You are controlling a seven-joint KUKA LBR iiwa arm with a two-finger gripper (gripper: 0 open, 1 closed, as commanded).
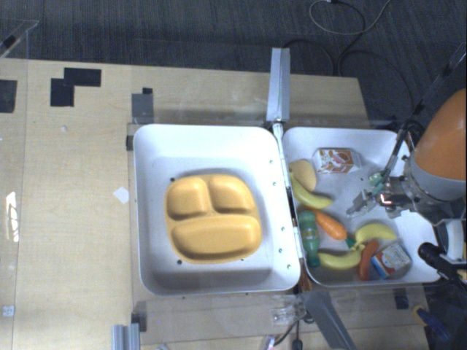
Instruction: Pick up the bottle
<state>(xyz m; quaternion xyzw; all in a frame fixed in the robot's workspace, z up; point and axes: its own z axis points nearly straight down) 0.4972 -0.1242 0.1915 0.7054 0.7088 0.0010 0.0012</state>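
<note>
The bottle is small and green. It lies along the left wall of the right bin, with its cap towards the near edge. An orange carrot touches its right side and a banana lies by its lower end. My gripper hangs over the middle of the right bin, up and to the right of the bottle and apart from it. It looks open, with nothing between its fingers.
The right bin also holds a snack packet, a pale yellow fruit, a second banana, a third banana, a red toy and a small carton. A yellow divided tray sits in the left bin.
</note>
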